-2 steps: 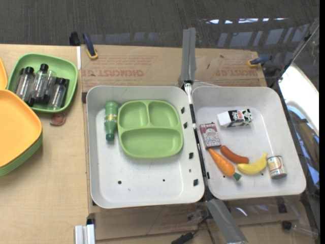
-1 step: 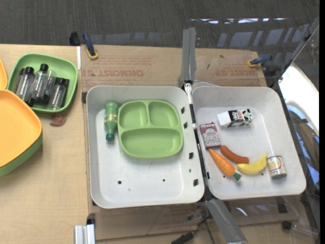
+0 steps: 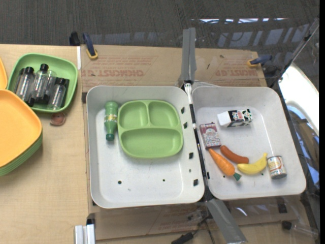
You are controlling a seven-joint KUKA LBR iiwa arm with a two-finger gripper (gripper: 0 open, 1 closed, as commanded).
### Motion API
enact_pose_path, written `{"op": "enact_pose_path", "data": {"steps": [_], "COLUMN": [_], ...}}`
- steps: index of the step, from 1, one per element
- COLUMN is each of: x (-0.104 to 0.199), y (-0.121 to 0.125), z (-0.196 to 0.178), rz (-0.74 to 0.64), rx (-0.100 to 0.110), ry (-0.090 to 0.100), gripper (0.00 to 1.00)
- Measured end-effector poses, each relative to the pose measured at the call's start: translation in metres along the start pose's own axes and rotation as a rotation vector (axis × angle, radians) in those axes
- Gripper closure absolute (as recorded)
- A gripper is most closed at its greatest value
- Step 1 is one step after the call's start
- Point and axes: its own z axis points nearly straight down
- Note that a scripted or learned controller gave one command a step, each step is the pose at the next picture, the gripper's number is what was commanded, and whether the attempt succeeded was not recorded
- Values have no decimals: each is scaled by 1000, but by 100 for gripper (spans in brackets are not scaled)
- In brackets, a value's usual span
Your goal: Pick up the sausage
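Off to the far left of the bench sit a stack of orange plates (image 3: 18, 131) and a small green tray (image 3: 43, 80) holding dark-capped clear bottles (image 3: 38, 85); both lie well apart from the bins and should play no part.

Moving right, the left bin (image 3: 101, 187) holds a green bottle (image 3: 110, 120) lying along its left side, just beside a green divided plate (image 3: 150, 128). Neither is near the target.

Across the centre divider, the right bin (image 3: 284, 182) is where trouble could arise. A small red-and-white packet (image 3: 209, 134) lies near the divider, and a black-and-white carton (image 3: 235, 117) sits above and to its right. The sausage (image 3: 234, 154), a short reddish link, lies slanted in the middle of this bin, and it is crowded: a toy carrot (image 3: 222, 161) runs alongside it on the left, apparently touching, and a banana (image 3: 252, 165) sits against its lower right end. A small can (image 3: 276, 166) stands just beside the banana.

My judgement is that the main risk is a wrong or double grasp: fingers closing across the sausage could catch the carrot too, or nudge the banana and roll the link away. Its rounded, slim shape may also slip from a pinch that lands off-centre.

As for the gripper, I cannot tell how wide it stands or whether it has hold of anything.
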Motion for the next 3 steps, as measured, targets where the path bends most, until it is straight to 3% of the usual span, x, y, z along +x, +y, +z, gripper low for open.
{"op": "enact_pose_path", "data": {"steps": [1, 2, 3], "x": [-11, -25, 1], "y": [6, -14, 3], "z": [0, 0, 0], "rz": [-274, -571, -332], "rx": [1, 1, -1], "ry": [0, 0, 1], "gripper": [100, 100, 100]}}
